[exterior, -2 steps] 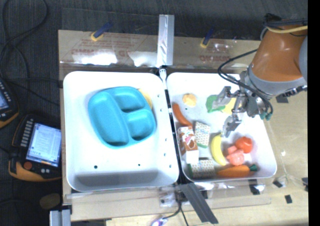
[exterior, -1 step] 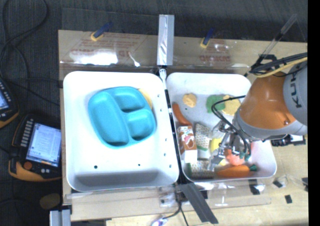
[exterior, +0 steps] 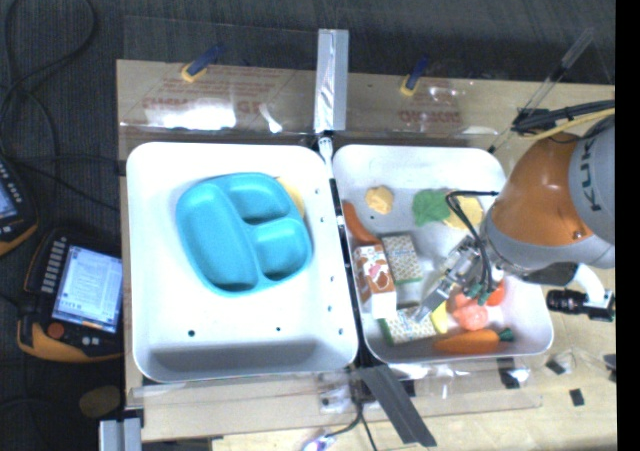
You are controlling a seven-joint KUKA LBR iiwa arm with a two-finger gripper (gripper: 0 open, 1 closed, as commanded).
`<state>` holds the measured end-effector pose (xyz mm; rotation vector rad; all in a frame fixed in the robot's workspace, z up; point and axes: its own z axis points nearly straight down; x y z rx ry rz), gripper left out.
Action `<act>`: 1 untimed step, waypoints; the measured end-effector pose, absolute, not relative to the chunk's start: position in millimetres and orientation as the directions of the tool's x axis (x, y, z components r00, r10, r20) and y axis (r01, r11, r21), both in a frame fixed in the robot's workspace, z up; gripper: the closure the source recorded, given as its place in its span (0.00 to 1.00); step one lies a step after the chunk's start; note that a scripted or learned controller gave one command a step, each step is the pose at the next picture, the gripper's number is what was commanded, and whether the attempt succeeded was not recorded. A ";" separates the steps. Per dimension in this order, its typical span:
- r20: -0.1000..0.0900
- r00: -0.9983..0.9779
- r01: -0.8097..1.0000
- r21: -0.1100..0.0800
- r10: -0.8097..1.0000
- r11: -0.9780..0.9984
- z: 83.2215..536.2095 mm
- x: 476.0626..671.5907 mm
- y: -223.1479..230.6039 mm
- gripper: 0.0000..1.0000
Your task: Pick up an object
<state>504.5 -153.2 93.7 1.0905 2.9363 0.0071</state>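
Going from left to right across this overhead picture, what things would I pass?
Handheld screen device → left bin → blue divided tray → small printed box → green toy → gripper → orange band.

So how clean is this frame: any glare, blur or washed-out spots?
Camera view: glare whitens the clear sheet behind the left bin; both white bins run near overexposed; the small items around the tool in the right bin look soft; the blue tray is crisp.

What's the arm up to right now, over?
Gripper low in right bin, among toys. Tomato and carrot beside it. Nothing visibly held.
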 end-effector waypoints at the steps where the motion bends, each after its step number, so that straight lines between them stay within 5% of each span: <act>1: -0.017 -0.759 0.651 0.011 0.651 0.759 108.0 508.4 -152.9 1.00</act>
